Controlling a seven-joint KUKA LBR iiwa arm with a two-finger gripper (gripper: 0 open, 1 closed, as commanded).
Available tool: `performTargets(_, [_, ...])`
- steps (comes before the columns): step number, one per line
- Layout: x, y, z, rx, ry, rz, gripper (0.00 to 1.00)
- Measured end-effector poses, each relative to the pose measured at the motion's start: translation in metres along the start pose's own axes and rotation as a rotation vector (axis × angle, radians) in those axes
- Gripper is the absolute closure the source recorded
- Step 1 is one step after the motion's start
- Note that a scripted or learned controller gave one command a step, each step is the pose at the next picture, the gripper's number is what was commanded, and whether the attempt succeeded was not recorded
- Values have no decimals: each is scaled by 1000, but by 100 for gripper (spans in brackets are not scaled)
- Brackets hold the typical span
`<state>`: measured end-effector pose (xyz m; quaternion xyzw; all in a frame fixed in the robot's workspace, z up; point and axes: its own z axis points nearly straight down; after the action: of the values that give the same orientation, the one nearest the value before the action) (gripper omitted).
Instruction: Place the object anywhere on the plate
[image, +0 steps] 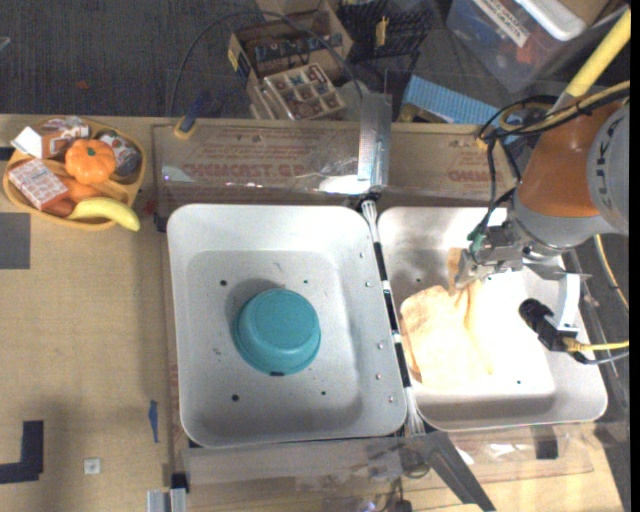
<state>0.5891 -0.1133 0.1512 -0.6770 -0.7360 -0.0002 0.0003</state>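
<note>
Wooden bench (80, 340) bears two white bins (200, 400); gripper (468, 268) seemingly pinches a tan cloth (440, 335).

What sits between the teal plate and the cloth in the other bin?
In the camera view, bare white floor of the left bin, then the two bins' adjoining rims, separate the teal plate from the pale cloth. No loose object lies there.

A wooden bench (80, 350) carries two white bins side by side, left bin (195, 240) and right bin (580, 400), plus a fruit bowl (25, 195) at its far left corner.
</note>
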Motion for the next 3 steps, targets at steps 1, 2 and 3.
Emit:
performTargets(1, [0, 10, -47, -3, -2, -9, 100])
performTargets(2, [-1, 10, -74, -3, -3, -7, 100])
performTargets(3, [47, -2, -64, 0, 0, -405, 100])
